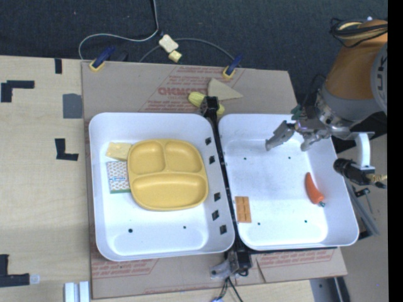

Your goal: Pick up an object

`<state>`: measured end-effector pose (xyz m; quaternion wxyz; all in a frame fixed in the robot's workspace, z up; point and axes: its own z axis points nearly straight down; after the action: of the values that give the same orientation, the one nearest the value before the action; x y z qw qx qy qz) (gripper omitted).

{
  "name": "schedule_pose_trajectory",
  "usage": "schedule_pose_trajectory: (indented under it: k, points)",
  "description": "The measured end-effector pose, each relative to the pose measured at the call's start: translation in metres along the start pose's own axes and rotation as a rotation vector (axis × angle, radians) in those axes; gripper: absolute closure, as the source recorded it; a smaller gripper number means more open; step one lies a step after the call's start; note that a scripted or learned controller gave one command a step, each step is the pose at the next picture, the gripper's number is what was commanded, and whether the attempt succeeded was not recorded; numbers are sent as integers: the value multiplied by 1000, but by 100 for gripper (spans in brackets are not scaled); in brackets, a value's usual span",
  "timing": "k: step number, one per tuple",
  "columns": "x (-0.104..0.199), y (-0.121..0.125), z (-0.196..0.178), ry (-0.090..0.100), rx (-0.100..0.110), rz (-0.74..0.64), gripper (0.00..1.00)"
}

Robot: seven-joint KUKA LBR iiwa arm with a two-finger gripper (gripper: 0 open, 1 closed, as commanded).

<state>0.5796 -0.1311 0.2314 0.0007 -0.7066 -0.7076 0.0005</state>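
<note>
Arm: the grey arm with its orange band comes in over the right edge of the counter and hangs above the right bin's far right corner.
End effector: the end effector is over the far part of the right bin, its two fingers spread apart with nothing between them.
Right bin: the right bin is a shallow white tray that touches the left bin along the middle seam.
Carrot: an orange carrot-shaped piece lies in the right bin, close to its right wall, about midway down; it is well apart from the fingers.
Tan card: a small tan card lies in the right bin near its left wall, toward the near edge.
Left bin: the left bin sits beside the right one.
Yellow plate: a yellow divided plate with three compartments lies in the left bin's far half.
Beside the plate: a pale yellow piece and a small patterned packet lie by the plate's left rim, near the bin's left wall.
Counter: brown cardboard lies under both bins, held by blue clips at its far edge.
</note>
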Motion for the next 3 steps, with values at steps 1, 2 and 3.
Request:
schedule_pose_trajectory:
  k: [1, 2, 3]
  points:
    - [-99, -47, 47, -2, 4, 10, 0]
    - [-91, -31, 76, -1, 1, 1, 0]
    - [-93, -43, 149, -3, -5, 1, 0]
